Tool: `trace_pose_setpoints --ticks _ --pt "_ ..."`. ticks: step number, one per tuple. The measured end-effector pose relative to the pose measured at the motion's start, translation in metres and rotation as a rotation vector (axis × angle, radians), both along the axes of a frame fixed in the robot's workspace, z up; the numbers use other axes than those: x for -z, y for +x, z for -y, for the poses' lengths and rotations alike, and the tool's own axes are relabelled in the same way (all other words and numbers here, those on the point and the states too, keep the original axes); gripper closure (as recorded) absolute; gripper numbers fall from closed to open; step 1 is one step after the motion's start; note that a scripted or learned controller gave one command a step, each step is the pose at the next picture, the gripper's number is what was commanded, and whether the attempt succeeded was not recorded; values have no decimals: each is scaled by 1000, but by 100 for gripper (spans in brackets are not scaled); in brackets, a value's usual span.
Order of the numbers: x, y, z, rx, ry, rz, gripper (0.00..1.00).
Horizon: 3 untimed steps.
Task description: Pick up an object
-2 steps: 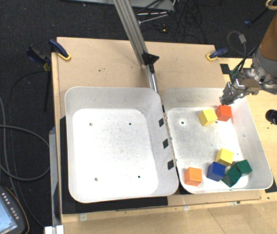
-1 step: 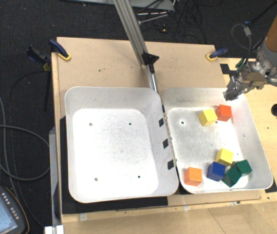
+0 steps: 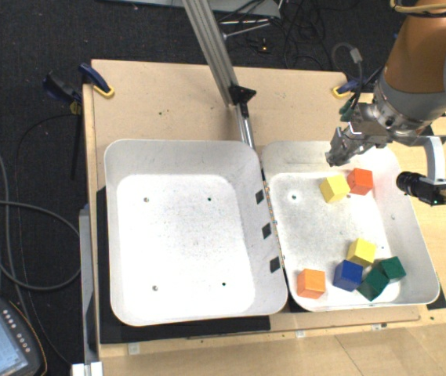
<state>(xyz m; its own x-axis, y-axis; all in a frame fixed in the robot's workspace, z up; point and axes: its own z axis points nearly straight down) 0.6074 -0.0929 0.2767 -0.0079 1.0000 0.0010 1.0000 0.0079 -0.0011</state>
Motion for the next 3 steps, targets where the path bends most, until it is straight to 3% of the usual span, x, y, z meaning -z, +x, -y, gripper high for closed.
trace_pose_setpoints --ticks 2,3 --pt "29 -6 -90 0 0 -1 100" --pt "42 3 -141 0 0 1 100"
